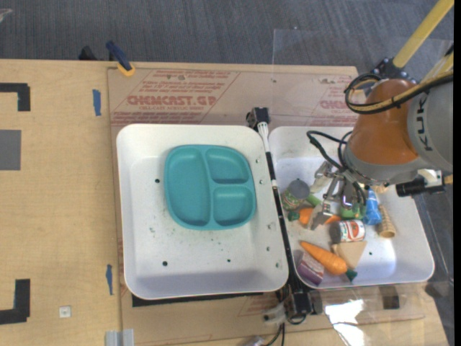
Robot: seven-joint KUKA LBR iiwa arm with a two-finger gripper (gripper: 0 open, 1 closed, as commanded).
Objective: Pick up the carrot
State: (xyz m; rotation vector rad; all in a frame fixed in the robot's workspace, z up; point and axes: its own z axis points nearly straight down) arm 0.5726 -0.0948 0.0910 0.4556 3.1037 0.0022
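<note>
Orange and tapered, the carrot (pixel 325 257) lies in the right bin (pixel 410 262), near that bin's front edge, with its green stub pointing toward the right. From the camera above the bench (pixel 57 193), we see the jaws (pixel 333 202) hanging over the middle of the same bin, behind the carrot and apart from it. We cannot tell whether they are wide or narrow, since they are dark and set against clutter. Just beside the carrot we see a purple piece (pixel 311 269) and a tan wedge (pixel 351 251); behind those lie a red can (pixel 351 231), a blue bottle (pixel 372 209) and a grey lump (pixel 297 189). In the left bin (pixel 144 265) we find a teal divided plate (pixel 210 186) lying flat.
</note>
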